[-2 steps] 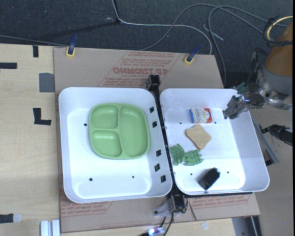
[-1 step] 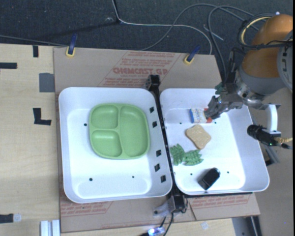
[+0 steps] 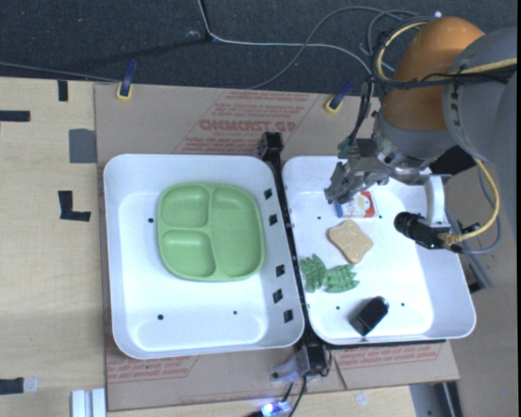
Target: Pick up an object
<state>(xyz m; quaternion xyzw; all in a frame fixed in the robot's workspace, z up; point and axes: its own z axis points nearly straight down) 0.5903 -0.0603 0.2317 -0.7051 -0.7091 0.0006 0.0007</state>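
Observation:
In the right bin (image 3: 434,320) lie a tan slice of bread (image 3: 351,241), a green leafy piece (image 3: 326,275), a black block (image 3: 369,314) and a small red, white and blue packet (image 3: 362,204). My gripper (image 3: 346,188) hangs low over the bin's far left part, right above the packet and partly covering it. The bread lies just in front of it. Nothing shows between the fingers.
The left bin (image 3: 130,320) holds a green divided plate (image 3: 211,231). A black clip strip (image 3: 282,233) runs between the two bins. Cables loop above the arm at the back. Brown cardboard lies under both bins.

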